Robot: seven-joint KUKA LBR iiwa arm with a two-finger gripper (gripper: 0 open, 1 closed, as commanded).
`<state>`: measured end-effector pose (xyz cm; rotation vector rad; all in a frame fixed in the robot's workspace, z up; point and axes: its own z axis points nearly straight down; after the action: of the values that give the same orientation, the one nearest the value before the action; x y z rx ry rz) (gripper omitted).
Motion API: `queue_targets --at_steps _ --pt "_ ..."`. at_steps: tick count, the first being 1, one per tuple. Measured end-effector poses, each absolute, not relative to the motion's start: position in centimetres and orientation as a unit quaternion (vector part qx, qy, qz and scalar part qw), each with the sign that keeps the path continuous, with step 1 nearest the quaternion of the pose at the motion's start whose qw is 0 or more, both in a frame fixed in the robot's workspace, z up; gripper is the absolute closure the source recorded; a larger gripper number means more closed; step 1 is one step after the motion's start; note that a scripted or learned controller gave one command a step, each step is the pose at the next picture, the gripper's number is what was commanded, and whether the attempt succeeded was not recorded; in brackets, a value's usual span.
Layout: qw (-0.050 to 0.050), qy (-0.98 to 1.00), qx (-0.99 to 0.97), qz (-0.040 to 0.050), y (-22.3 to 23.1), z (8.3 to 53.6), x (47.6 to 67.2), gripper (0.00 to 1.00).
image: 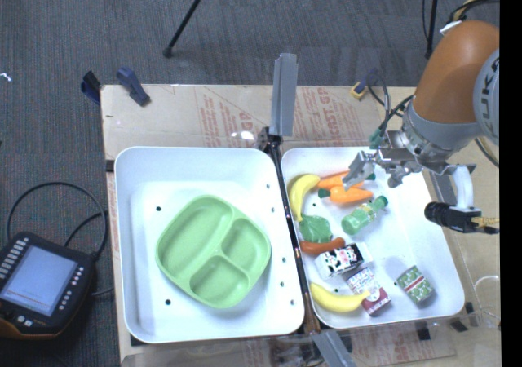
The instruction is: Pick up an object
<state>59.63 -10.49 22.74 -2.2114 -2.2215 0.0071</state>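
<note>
Carrot point(349, 192): I see it in the right bin point(440, 263), just below the gripper point(367, 165), beside the banana point(300, 192).
Gripper: I cannot tell its state.
Obscured: wrist hides bin's far corner; lower carrot point(322, 246) partly under greens point(316, 229).
</note>
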Motion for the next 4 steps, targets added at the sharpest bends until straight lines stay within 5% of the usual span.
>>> queue_targets --at_steps 1,2,3,4 --pt "0.001 -0.711 -0.704 0.0006 -11.3 10.0 63.9 0.0" --pt "0.003 -0.688 -0.726 0.0015 -17.2 8.4 64.1 0.0" --pt "0.005 -0.688 -0.726 0.0025 -17.2 9.0 64.1 1.0" --pt "0.004 -0.742 -0.671 0.0018 -11.2 8.3 64.3 1.0"
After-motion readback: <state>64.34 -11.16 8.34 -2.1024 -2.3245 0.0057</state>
